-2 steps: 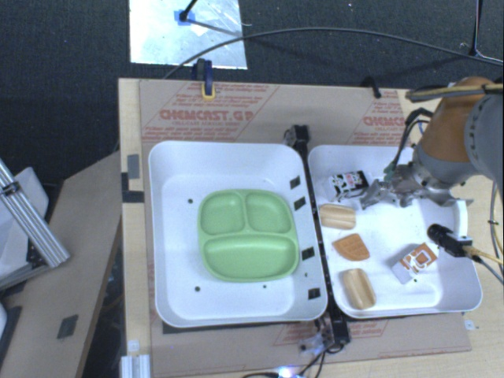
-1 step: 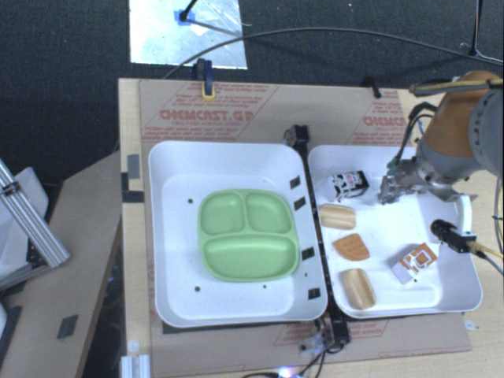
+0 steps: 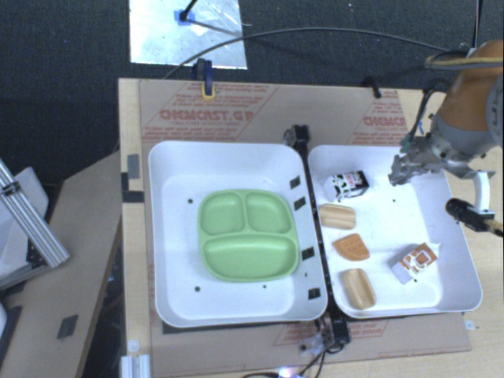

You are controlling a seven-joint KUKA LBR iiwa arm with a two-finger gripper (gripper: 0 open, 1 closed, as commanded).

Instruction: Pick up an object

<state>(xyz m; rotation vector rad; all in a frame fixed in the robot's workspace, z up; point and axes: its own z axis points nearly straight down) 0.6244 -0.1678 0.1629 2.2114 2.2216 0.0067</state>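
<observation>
The right bin [image 3: 457, 290] holds several small objects: a black-and-white toy [image 3: 348, 183] at the upper left, a tan bread piece [image 3: 338, 216], an orange wedge [image 3: 351, 247], a tan roll [image 3: 358, 287] and a small orange-and-white box [image 3: 415, 261]. My gripper [image 3: 403, 169] hangs over the bin's upper part, to the right of the black-and-white toy and apart from it. Nothing shows between its tips. The left bin [image 3: 169, 172] holds a green divided plate [image 3: 248, 235].
A black divider with clips [image 3: 303, 203] runs between the two bins. The arm's grey and orange body [image 3: 472, 109] covers the right bin's far right corner. A black handle-like part [image 3: 468, 213] juts over the right rim. A cable [image 3: 315, 31] arcs behind the bench.
</observation>
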